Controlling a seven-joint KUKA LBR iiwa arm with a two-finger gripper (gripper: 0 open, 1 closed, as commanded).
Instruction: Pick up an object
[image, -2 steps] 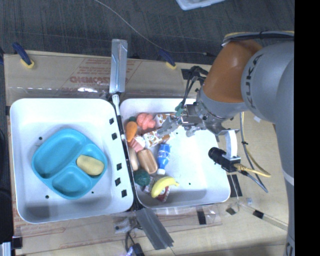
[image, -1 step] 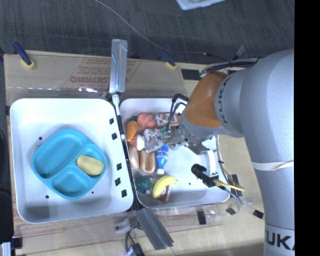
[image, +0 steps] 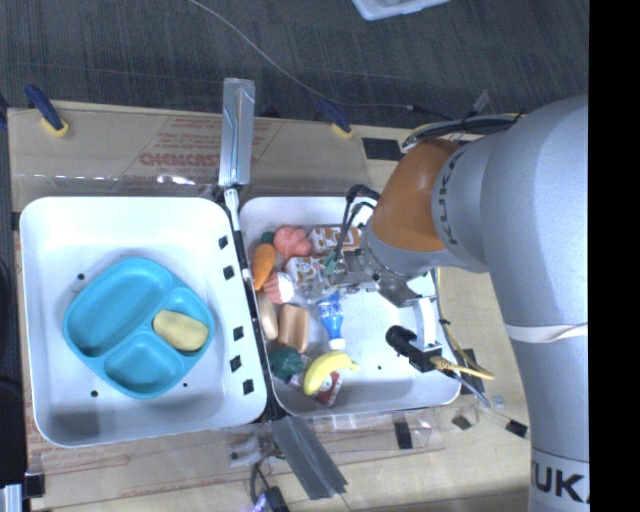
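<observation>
The right bin (image: 400, 385) holds a heap of small things along its left side: a pink lump (image: 291, 240), an orange carrot (image: 262, 265), a tan bread roll (image: 293, 326), a yellow banana (image: 326, 370), a dark green piece (image: 287, 361) and a small blue-and-white bottle (image: 330, 322). My gripper (image: 338, 270) reaches in from the right and hangs low over printed packets (image: 322, 240) in the middle of the heap, just above the bottle. The wrist hides what lies directly beneath it.
The left bin (image: 40, 300) carries a blue divided plate (image: 120, 320) with a yellow potato-like piece (image: 180, 329) in its right compartment. A ridge with black clips (image: 240, 310) separates the bins. The right bin's floor is bare at the lower right.
</observation>
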